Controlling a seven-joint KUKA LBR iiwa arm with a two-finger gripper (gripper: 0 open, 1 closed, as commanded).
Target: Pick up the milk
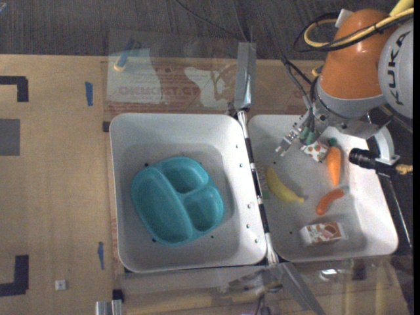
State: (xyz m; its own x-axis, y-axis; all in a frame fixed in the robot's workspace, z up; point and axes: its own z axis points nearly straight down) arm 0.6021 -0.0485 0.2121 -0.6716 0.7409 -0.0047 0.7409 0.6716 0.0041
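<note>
Hovering over the far part of the right shallow white bin (387,238), the two-finger end effector (295,138) sits w/ prongs slightly apart and nothing between them, so this reads as the approach step, grasp not yet made. The small white-and-brown milk carton (322,233) lies on its side near the bin's front edge, well apart from the end effector, w/ a yellow banana (283,188) and orange carrot (334,165) between. Next move, in my judgement: travel toward the front and descend w/ prongs straddling the carton's narrow sides.

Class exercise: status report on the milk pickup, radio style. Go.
Gripper over right bin's upper left, nothing seen held. Milk lying near the bin's front, untouched. Banana and carrots between the two.
</note>
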